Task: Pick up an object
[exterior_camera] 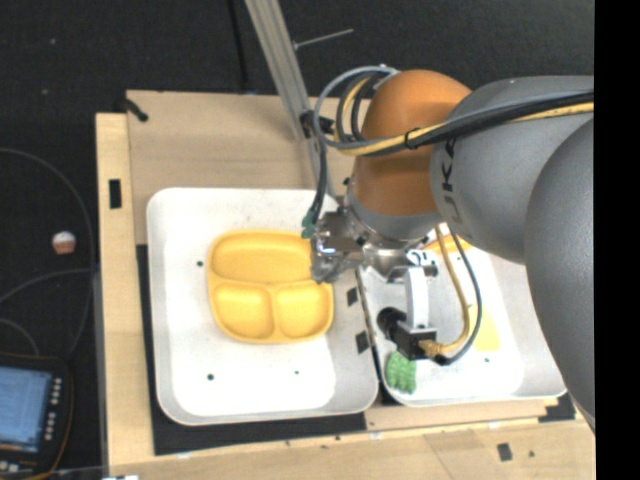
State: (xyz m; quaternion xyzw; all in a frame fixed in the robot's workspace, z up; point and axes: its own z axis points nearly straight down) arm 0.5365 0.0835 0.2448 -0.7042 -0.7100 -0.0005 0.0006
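Grey arm with orange band [480,158] bulks over the seam between the two bins, with the gripper [325,253] low at the right rim of the yellow divided tray [265,288]. Released or clenched: cannot tell, the wrist hides it.

The tray lies flat in the left bin [180,368], directly left of the jaws, touching or nearly so.

Risks:
- The tray is wide, shallow and looks like slick plastic, so a rim pinch probably slips or tips it.
- A low approach may just shove it further left of the jaws.
- The green block [400,371], below and right of the jaws in the right bin [510,383], hugs the wall and is awkward to reach.

Bins are white and smooth on a pale bench [200,138]. Dark floor [60,68] surrounds it, with a small screen [30,406] far left of the jaws.
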